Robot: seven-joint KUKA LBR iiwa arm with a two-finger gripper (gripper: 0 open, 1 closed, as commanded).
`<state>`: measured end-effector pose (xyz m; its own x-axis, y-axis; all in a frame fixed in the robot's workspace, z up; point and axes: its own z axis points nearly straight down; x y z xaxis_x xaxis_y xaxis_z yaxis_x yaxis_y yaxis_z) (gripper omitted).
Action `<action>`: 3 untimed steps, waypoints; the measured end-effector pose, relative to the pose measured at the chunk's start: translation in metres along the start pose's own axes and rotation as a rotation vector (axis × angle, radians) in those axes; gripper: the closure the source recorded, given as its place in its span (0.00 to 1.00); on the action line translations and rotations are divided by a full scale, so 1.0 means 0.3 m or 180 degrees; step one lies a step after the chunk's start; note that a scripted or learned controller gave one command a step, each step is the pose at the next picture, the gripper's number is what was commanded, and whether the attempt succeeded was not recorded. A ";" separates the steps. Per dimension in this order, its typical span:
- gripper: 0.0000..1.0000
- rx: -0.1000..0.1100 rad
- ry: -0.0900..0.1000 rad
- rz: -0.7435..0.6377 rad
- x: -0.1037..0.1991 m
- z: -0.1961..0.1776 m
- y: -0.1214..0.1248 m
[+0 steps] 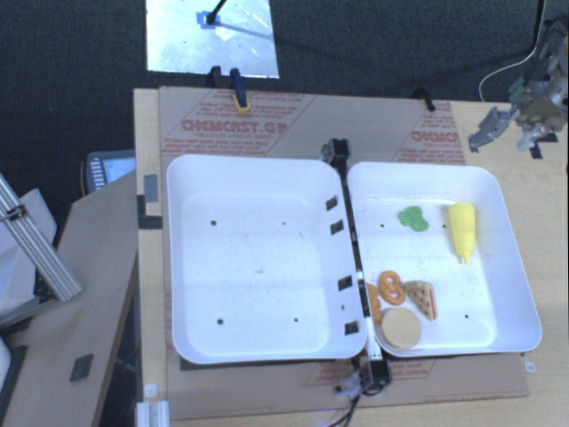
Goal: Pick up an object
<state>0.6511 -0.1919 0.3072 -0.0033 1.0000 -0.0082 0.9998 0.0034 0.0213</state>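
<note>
- Right now the gripper hangs beyond the right bin's far corner; whether it is spread, I cannot tell.
- Nearest is the yellow bottle, lengthwise toward it.

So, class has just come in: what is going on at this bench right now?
A robot arm's end effector hangs at the right edge, above the bench and beyond the far right corner of the right bin; nothing shows between its fingers. The toy food all lies in that bin: a yellow mustard bottle, a green piece, a pretzel, a pizza slice and a round tan cookie. Nothing has been picked up yet.
</note>
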 end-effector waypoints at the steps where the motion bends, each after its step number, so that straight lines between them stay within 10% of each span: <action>1: 0.00 0.0116 0.0039 0.0024 -0.044 0.468 -0.306; 2: 1.00 0.0052 0.0019 0.0005 -0.043 0.405 -0.280; 3: 1.00 0.0011 0.0014 -0.0010 0.060 -0.152 -0.387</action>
<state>0.5338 -0.1739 0.3501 -0.0064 1.0000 -0.0038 0.9998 0.0065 0.0178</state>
